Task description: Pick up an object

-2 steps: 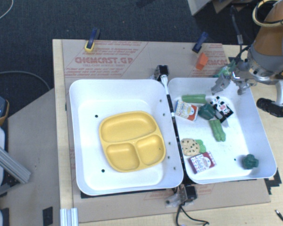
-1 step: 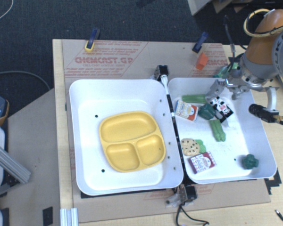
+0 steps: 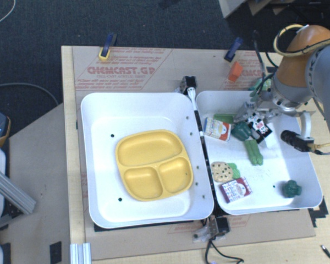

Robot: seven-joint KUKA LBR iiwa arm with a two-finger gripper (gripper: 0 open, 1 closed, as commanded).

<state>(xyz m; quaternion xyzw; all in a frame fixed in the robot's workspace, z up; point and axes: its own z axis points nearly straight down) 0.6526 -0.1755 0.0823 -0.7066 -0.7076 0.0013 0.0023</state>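
My gripper (image 3: 255, 121) reaches down into the back of the right bin (image 3: 305, 172), under the grey wrist with the orange band. Just left of its tip lies a dark green lump (image 3: 242, 131), touching or nearly touching it. A long green piece (image 3: 255, 152) lies just below the gripper. Also in this bin are a white carton with a red and green label (image 3: 216, 128), a flat green piece (image 3: 224, 118), a chocolate-chip cookie (image 3: 221, 171), a red packet (image 3: 235, 190) and a dark green broccoli-like piece (image 3: 291, 188).
The left bin (image 3: 99, 164) holds a yellow divided plate (image 3: 154, 163). The wall between the two bins (image 3: 201, 142) runs just left of the carton. An orange block (image 3: 235, 70) and clamps sit on the cardboard behind the bins.
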